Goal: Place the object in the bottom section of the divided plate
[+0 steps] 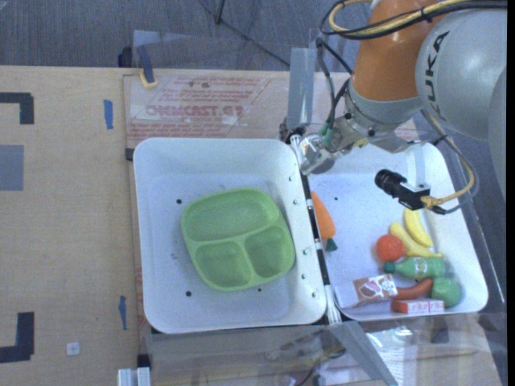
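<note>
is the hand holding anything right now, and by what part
Cannot be told: the hand sits at the top left corner of the right bin, too small and blurred to show anything in it.

Grey arm, orange band, yellow cables

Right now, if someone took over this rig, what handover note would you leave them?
Gripper: over the top left corner of the right bin; whether it is open or shut cannot be told, and nothing shows in its grasp.
Divided plate: in the left bin, all sections bare.
Toy food: carrot by the right bin's left wall; banana, tomato and others at its lower right.
Done: nothing placed.
Left: pick an object and set it in the plate's bottom section.
</note>
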Controlling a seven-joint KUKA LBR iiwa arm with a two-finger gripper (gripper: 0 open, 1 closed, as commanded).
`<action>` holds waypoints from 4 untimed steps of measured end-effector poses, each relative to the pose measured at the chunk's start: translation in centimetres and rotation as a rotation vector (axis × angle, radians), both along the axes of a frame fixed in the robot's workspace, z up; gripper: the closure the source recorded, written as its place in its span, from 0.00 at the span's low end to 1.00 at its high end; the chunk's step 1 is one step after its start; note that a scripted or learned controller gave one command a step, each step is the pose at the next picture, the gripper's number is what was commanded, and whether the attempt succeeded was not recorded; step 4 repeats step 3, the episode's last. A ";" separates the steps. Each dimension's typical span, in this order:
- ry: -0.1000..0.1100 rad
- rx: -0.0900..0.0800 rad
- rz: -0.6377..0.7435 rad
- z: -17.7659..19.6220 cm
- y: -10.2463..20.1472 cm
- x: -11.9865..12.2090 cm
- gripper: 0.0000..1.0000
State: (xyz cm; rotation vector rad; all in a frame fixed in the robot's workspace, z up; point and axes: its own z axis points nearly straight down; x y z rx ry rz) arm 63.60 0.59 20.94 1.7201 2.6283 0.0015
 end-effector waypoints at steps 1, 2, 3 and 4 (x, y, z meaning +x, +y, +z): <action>0.001 0.000 -0.041 -2.5 5.6 -2.8 1.00; -0.002 0.000 -0.004 0.2 11.2 -4.7 1.00; -0.002 0.000 -0.005 0.2 11.2 -4.7 0.00; -0.002 0.000 -0.005 0.2 11.2 -4.7 0.00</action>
